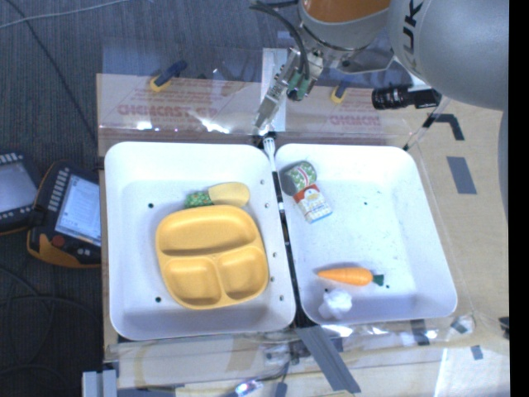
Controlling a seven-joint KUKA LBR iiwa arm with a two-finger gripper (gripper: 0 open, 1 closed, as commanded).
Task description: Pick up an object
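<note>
Roughly by size: yellow divided tray in left bin, rigid, broad, likely too wide; its rim is the only hold. Can in right bin, stiff, probably slick, axis running upper-left to lower-right. Carrot, light, lies left-right, green end right; take it mid-body. Claw hovers above the bins' far edge; can't tell its state.

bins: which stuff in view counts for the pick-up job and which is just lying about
For the job:
hand, above the bins' far rim
carrot, right bin
can, right bin
white lump, right bin
yellow tray, left bin
yellow piece with green bit, left bin

Lying about:
pendant, on the floor left
clips, behind the bins
</note>
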